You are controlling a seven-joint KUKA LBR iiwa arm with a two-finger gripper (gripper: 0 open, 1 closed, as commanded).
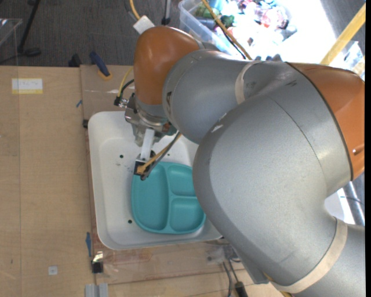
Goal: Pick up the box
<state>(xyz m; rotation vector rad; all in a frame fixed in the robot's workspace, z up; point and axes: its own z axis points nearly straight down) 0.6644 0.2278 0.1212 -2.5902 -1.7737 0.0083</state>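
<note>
My gripper [141,134] hangs below the orange wrist band, over the upper middle of the left white bin [107,174]. It is just above the top left rim of a teal divided plate [165,200] that lies in this bin. The big grey arm covers the bin's right side and everything further right, so whatever lies there is hidden.
The bin's left part is bare white floor with a few small dark specks [120,156]. Brown bench boards [40,174] stretch to the left and front. A clear tub of clutter [232,17] stands beyond the bench at the top.
</note>
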